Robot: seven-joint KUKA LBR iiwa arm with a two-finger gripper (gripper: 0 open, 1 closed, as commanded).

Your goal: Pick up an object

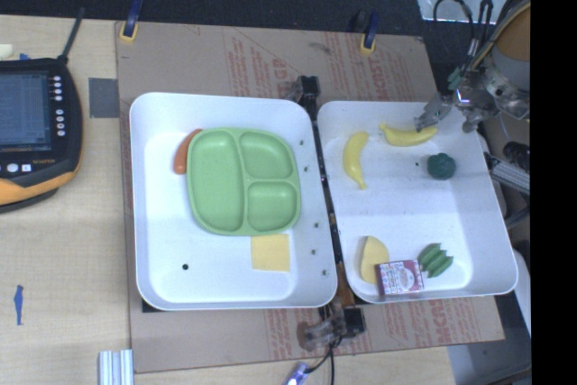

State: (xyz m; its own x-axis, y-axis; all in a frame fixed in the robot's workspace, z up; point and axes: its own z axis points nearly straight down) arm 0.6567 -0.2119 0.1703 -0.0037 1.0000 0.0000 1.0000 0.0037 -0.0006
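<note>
Tool (431, 115): at the far right corner of the right bin, just above one end of a yellow banana; whether its fingers are open or closed cannot be told, and nothing is seen gripped between them.
Arm (505, 59): grey with an orange band, reaching in from the right edge of the view.
Right bin (469, 221): white and shallow, holding several small things.
Banana near tool (407, 136): yellow, lying on the bin floor at the far side, its right end under the tool.
Second banana (355, 160): yellow, curved, lying left of the first and apart from it.
Green ball (441, 166): dark green, round, near the right wall, just below the first banana.
Near corner items: a pale yellow wedge (373, 256), a small red and white box (399, 277) touching it, and a green leafy piece (435, 261) just beside the box.
Left bin (153, 194): white, holding a green divided plate (243, 180), an orange piece (183, 151) tucked at the plate's left edge, and a yellow square slice (271, 252) just below the plate.
Worktop (63, 284): pale wood with brown cardboard under both bins; a handheld screen unit (32, 135) lies at the left.
</note>
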